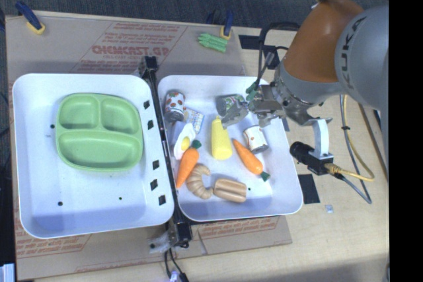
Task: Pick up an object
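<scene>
At the left we find the left bin (33, 208), which carries a green divided plate (100, 131) and nothing else that we can pick out; the plate lies flat, well apart from the arm.

Moving right across the divider, the right bin (291, 198) holds the candidate objects: a small can (174, 104) at its upper left corner; an egg-shaped white piece (184, 140) just below it; a carrot (188, 166) lying aslant beneath that; a croissant (199, 182) and a bread roll (229, 189) near the front wall; a yellow corn-like piece (220, 139) upright in the middle; a second carrot (249, 158) to its right; a small white can (255, 139) just above that carrot.

Further right, the gripper (241, 107) sits low over the upper middle of the right bin, touching or just above a crumpled grey-green object (230, 104); we cannot tell how the claw stands, since the wrist body hides it.

We judge the step in hand to be the descent onto a target, with no lift yet achieved; every object rests in the bin. The next move calls for a closure centred on the crumpled object, clear of the yellow piece and the white can beside it; then a straight vertical lift.
</scene>
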`<act>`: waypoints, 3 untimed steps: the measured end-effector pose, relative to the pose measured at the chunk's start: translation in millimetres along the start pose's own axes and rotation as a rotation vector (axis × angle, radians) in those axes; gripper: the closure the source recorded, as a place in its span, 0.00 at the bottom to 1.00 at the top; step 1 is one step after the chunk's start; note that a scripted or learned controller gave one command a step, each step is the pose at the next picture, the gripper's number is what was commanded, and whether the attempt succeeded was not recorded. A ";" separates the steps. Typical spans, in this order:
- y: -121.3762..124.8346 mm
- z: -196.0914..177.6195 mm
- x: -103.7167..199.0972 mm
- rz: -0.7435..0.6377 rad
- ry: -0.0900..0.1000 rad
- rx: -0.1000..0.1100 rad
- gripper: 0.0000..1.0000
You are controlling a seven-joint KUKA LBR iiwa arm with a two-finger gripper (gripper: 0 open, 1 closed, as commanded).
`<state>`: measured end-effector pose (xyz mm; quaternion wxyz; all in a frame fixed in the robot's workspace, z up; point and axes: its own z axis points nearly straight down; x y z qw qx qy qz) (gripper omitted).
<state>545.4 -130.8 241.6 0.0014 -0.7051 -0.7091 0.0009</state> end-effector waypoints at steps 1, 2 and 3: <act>-63.8 142.4 21.5 0.000 -0.002 -0.009 0.00; -63.7 133.4 21.1 -0.005 -0.003 -0.007 1.00; -67.5 12.4 -0.5 0.001 -0.003 -0.007 1.00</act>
